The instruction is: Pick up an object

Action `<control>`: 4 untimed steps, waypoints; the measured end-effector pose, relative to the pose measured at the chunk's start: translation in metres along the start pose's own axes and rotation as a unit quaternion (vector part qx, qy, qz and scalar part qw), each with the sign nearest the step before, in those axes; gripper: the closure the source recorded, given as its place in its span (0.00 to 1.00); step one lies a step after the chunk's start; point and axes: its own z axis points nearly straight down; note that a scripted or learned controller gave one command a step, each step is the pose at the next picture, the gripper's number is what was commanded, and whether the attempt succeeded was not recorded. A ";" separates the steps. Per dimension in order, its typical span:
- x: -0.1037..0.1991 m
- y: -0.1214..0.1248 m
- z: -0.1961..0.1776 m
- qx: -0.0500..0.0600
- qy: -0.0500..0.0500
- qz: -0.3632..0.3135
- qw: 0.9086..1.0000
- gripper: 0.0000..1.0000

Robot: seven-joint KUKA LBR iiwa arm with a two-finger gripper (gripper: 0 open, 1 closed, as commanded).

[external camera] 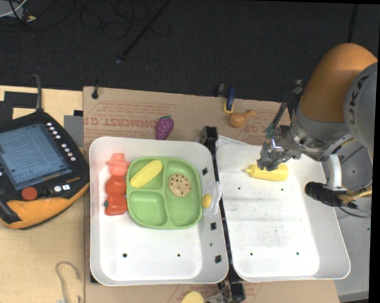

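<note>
At upper right of the frame, we see the gripper [272,159] low over a yellow object [270,174] in the right bin [299,247]; its grip state we cannot tell.

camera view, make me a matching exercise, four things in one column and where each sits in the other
Things:
1 corn cob
2 cookie
3 yellow block
4 purple grapes

Places:
A right bin, under the gripper
B cardboard behind the left bin
C green tray, upper-left compartment
D green tray, right compartment

Pairs: 1-C, 2-D, 3-A, 4-B
</note>
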 end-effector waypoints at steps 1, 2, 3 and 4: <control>0.043 -0.017 0.000 0.003 0.001 -0.001 1.000 1.00; 0.085 -0.046 -0.009 0.003 0.001 -0.002 1.000 1.00; 0.131 -0.070 0.008 0.004 0.001 -0.002 1.000 1.00; 0.148 -0.094 -0.007 0.003 0.001 -0.001 1.000 1.00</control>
